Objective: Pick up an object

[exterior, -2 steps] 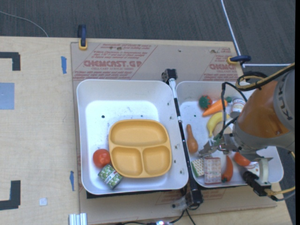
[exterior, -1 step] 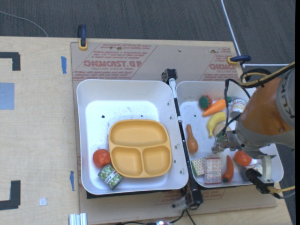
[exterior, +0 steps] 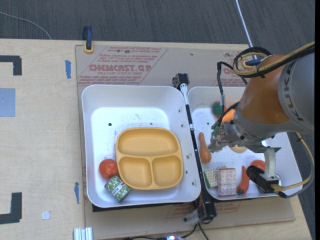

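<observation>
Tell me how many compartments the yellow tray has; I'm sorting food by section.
3. The yellow tray in the left bin has one long compartment across its far side and two smaller ones side by side along its near side. None looks hidden.

Bins, white, shallow: two, a left bin (exterior: pixel 95 134) and a right bin (exterior: pixel 295 176), side by side on the desk (exterior: pixel 35 149).

Left bin contents:
- divided tray (exterior: pixel 149 156), yellow, three compartments: one
- tomato (exterior: pixel 108 168), red, round: one
- green packet (exterior: pixel 117 188), small, patterned: one

Right bin contents, as far as the arm (exterior: pixel 272 99) leaves them visible:
- sausage-shaped piece (exterior: pixel 204 148), orange-brown, long: one
- flat patterned packets: two, a green-checked one (exterior: pixel 212 177) and a red-checked one (exterior: pixel 227 181), touching
- chili-shaped piece (exterior: pixel 243 181), red, slender: one
- small green item (exterior: pixel 217 107), partly hidden: one
- orange items, partly hidden by the arm: count uncertain

Arms: one. Blue tape marks on the desk: at least two.
</observation>
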Motion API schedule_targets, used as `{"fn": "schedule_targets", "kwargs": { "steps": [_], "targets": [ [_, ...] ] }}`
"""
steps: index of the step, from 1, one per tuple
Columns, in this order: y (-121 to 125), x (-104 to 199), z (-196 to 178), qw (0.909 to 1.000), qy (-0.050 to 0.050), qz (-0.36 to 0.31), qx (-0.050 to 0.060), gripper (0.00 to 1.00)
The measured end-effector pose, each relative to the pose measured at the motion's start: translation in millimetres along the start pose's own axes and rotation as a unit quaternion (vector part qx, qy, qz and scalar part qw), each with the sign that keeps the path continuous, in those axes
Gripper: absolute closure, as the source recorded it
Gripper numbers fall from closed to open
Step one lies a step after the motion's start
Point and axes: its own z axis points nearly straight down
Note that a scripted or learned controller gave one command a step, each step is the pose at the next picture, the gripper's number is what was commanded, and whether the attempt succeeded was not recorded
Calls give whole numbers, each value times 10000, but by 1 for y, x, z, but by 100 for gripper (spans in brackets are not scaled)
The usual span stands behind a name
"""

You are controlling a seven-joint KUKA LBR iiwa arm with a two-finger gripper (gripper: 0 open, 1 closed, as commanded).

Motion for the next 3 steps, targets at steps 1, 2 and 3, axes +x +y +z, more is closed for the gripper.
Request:
{"fn": "schedule_targets", "kwargs": {
  "steps": [1, 2, 3],
  "targets": [
    [-16, -52, -4, 10000, -4, 7, 10, 100],
    [-16, -52, -4, 10000, -2, 7, 10, 0],
    [-17, -81, 90, 10000, -8, 7, 0, 0]
  ]
}}
